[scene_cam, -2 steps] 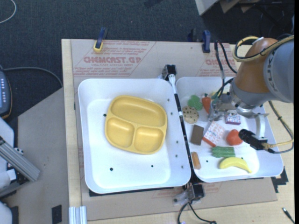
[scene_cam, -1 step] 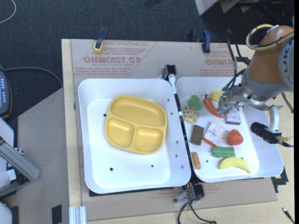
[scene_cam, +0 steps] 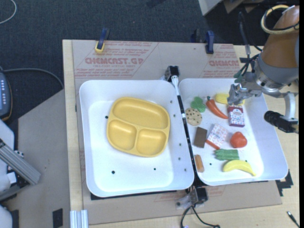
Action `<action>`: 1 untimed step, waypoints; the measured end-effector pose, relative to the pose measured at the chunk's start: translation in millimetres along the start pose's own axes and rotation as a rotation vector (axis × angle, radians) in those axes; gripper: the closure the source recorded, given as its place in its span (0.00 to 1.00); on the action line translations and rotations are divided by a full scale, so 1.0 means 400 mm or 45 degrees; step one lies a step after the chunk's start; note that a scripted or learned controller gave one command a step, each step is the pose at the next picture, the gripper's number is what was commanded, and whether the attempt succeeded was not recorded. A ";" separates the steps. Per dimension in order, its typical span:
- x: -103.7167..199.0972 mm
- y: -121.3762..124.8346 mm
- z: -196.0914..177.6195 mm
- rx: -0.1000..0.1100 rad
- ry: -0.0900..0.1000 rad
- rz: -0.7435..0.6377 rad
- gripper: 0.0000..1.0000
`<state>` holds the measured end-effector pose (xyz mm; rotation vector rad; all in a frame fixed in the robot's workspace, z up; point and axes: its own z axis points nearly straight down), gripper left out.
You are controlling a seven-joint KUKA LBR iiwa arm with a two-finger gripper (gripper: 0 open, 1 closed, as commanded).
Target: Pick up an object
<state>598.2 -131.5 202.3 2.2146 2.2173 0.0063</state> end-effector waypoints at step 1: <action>0.000 0.003 -0.061 0.003 0.001 0.000 1.00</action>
